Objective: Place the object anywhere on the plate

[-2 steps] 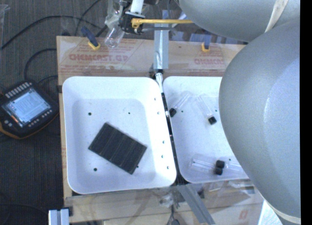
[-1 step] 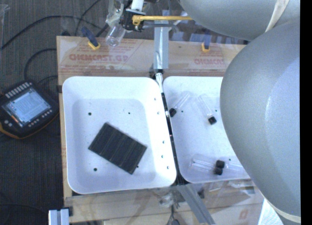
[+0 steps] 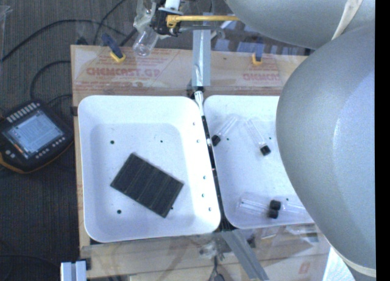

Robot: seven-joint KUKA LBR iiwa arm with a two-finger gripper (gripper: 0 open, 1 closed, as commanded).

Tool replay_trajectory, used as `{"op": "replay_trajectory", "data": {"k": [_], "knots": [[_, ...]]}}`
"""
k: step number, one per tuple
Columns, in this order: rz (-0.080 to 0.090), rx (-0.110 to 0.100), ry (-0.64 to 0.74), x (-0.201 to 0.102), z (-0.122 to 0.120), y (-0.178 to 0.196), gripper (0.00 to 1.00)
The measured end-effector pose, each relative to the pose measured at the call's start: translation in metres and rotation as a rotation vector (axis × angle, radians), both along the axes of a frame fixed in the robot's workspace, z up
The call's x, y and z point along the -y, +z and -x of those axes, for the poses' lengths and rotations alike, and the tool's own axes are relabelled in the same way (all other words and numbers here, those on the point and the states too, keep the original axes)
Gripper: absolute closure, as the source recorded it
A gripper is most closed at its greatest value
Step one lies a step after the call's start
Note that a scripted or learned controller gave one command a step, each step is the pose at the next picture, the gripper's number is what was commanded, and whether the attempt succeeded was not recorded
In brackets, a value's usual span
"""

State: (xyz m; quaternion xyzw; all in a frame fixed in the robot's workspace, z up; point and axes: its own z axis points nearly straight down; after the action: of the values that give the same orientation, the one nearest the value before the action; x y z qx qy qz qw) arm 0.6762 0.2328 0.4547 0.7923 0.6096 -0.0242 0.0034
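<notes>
Nearest, capped clear tubes (image 3: 259,205) lie in the right bin (image 3: 244,170), well below-right of the end effector (image 3: 146,33); dark plate (image 3: 146,185) sits askew almost straight below it, off every left bin (image 3: 82,152) wall; farthest, end effector hangs past the far rims over the tabletop (image 3: 122,69), grip unreadable.
</notes>
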Motion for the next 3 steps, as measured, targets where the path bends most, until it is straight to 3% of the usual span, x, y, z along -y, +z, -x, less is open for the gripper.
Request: {"op": "replay_trajectory", "data": {"k": [3], "knots": [[0.015,-0.015,-0.003,0.0,-0.004,0.016,1.0]]}}
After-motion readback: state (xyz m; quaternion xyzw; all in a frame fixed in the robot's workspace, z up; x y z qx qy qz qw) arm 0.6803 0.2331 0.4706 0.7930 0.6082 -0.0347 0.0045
